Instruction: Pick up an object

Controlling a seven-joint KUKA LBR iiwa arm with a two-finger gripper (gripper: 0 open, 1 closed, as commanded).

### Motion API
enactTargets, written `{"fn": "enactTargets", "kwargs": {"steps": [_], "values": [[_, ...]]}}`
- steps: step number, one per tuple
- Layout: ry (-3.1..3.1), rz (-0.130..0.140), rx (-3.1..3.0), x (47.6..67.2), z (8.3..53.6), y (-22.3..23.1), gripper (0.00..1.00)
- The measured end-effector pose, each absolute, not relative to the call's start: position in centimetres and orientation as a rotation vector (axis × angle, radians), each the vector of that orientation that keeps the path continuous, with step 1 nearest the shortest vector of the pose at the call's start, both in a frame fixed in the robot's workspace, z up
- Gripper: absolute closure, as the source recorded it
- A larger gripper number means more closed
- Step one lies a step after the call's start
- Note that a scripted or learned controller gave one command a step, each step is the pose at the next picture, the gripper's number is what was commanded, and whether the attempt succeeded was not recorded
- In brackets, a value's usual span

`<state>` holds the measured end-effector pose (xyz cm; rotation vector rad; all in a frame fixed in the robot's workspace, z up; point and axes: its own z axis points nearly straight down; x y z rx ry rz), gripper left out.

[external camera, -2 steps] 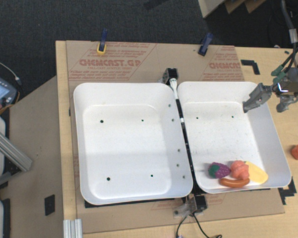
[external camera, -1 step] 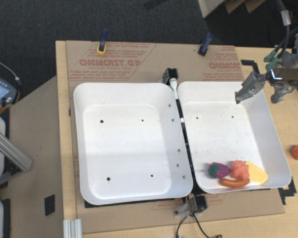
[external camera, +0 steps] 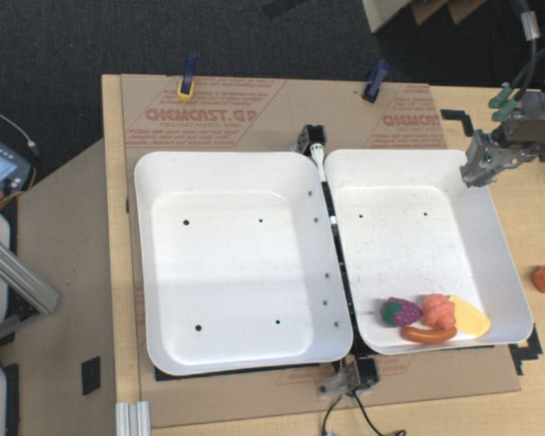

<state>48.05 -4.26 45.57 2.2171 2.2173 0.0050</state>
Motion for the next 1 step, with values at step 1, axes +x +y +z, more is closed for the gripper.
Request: {"fn": "enactTargets", "kwargs": {"steps": [1], "values": [[2.232, -0.01, 2.222, 47.86, 35.78, 0.88, 1.0]]}}
